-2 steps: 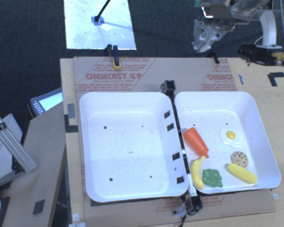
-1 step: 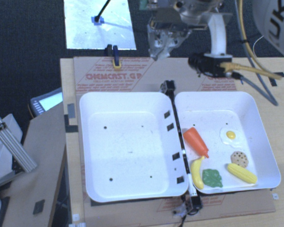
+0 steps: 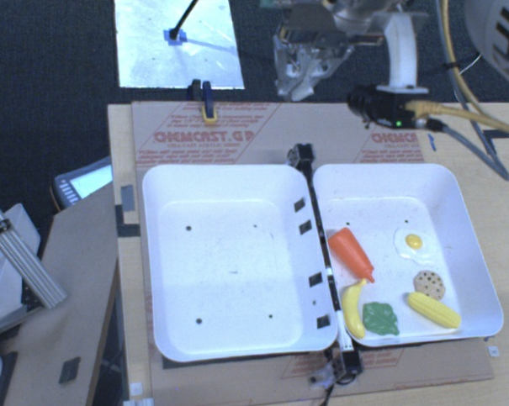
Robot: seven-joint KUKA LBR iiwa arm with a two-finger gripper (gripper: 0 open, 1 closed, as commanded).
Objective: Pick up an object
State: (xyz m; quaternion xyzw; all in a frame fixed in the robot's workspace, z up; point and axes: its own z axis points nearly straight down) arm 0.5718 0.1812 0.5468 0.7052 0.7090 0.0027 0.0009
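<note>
Where bins meet, orange carrot

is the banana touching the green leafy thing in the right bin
Touching. The camera view shows the banana and the green leafy piece meeting at the banana's lower end, with no white bin floor between them.

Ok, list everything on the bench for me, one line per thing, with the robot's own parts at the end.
Carrot: one, orange, right bin, near the divider.
Banana: one, yellow, right bin, front left, below the carrot.
Leafy vegetable: one, green, right bin, touching the banana's right side.
Fried egg: one, white with yellow yolk, right bin, right of the carrot.
Cookie: one, tan with dark spots, right bin, below the egg.
Corn cob: one, yellow, right bin, front right.
Bins: two, white, side by side.
Clamp: one, black and yellow, back edge of the board.
Claw: one, grey, hanging beyond the bins' back edge.
</note>
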